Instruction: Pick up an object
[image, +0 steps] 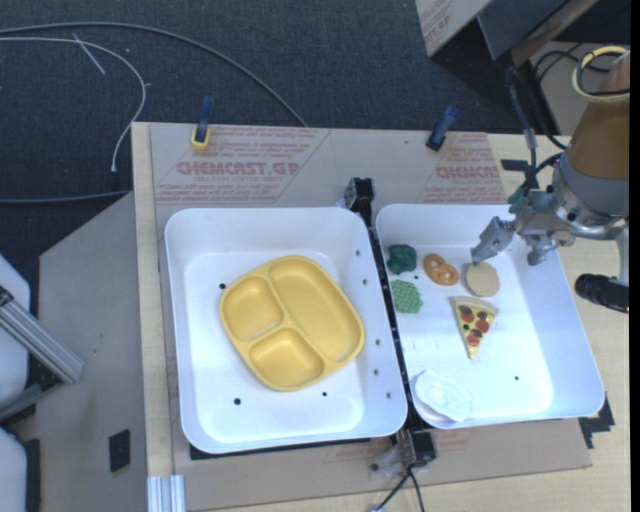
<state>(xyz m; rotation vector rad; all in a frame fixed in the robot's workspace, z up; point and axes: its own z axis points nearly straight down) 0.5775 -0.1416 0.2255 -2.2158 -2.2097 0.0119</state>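
The hand (512, 243) hangs above the right bin (560, 360), fingers spread wide with nothing between them, just over a round tan cookie (483, 279). Pretzel (440, 269) and pizza slice (473, 325) lie nearby. Nothing is lifted yet; lowering, closing and raising all remain.

Smooth, glossy white plastic on both bins (190, 300). Yellow divided tray (290, 320) of satin plastic, softly shiny. Worktop (250, 170) of matt brown board, printed red. Pincer (512, 245) in dull grey metal. Toy pizza slice (473, 325) and pretzel (439, 269) matt, plastic-looking.
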